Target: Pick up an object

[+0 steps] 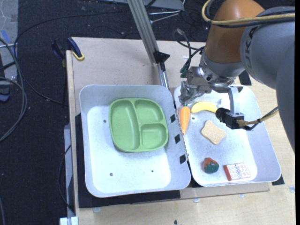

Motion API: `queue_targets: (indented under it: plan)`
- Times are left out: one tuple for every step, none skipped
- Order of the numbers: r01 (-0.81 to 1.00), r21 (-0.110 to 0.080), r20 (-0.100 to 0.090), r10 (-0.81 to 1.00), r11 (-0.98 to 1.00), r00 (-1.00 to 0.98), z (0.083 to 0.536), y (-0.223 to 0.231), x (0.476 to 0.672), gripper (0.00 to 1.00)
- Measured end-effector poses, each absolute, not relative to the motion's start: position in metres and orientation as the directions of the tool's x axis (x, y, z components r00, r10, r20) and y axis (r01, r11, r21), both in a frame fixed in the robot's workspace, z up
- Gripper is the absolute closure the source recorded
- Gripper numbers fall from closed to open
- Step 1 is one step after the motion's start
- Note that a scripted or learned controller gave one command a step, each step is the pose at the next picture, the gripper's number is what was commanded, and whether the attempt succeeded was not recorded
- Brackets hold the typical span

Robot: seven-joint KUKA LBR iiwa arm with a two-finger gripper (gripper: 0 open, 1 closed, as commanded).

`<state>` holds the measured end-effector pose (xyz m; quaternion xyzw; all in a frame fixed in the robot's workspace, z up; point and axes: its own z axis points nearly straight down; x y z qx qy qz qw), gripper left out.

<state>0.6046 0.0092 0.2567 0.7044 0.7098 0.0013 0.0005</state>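
The right bin (262,149) holds an orange carrot (184,119) against its left wall, a yellow banana (204,108) just right of the carrot's top, a tan bread slice (213,132), a small red and green fruit (211,165) and a red and white packet (239,171). My gripper (187,95) hangs over the bin's far left corner, directly above the carrot's upper end and left of the banana. Nothing shows between its fingers.
The left bin (93,172) carries a green divided plate (139,124). A slanted metal pole (150,41) rises behind the bins. The big grey arm with its orange band (234,13) overhangs the right bin's far side. A cable (253,121) trails right of the banana.
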Motion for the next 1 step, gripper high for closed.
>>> queue_targets:
  plan:
    - [1.0, 0.002, 0.001, 1.0, 0.009, -0.009, 0.2489, 0.0664, 0.6213, 1.0]
